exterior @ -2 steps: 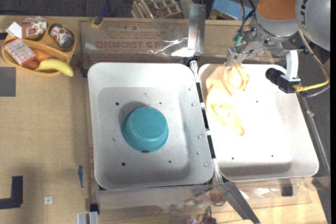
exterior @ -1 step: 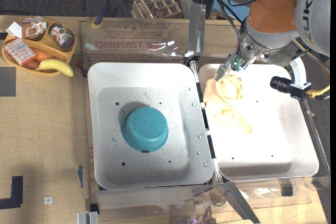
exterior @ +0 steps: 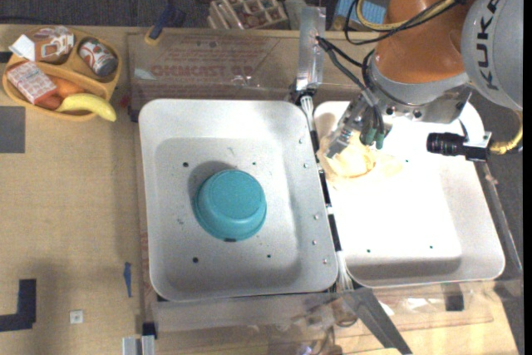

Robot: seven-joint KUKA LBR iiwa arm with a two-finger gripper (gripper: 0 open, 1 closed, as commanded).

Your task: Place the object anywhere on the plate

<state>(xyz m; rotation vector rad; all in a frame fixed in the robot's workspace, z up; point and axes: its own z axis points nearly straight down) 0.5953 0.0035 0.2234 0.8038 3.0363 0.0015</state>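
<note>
Far out on the left of the bench sits a yellow tray [exterior: 50, 87] with a banana [exterior: 87, 104] and a few small packets, well apart from the work. Next comes the left bin [exterior: 166, 137], and in its middle lies a teal, round, dish-like thing [exterior: 231, 204], apparently upside down. If that is the plate the task means, it is waiting there with nothing on it.

Across the divider, in the right bin [exterior: 432, 220], the action sits at the upper left corner. A pale yellowish object [exterior: 356, 163] lies flat on the bin floor there, blurred and washed out by the bright white, so I can't say what it is or which way its long axis runs. The gripper [exterior: 359, 134] hangs right over it, its fingers pointing down and tilted toward the left, their tips at or just above the object's upper edge. Whether they stand apart or closed, and whether they have hold of anything, I cannot tell; the object looks to be resting on the bin, not lifted.

So the object lies directly beneath the fingers, slightly toward the near side, and the plate is to their left, past the divider. My guess is the grasp is not yet secured, and the carry leftward is all to come.
</note>
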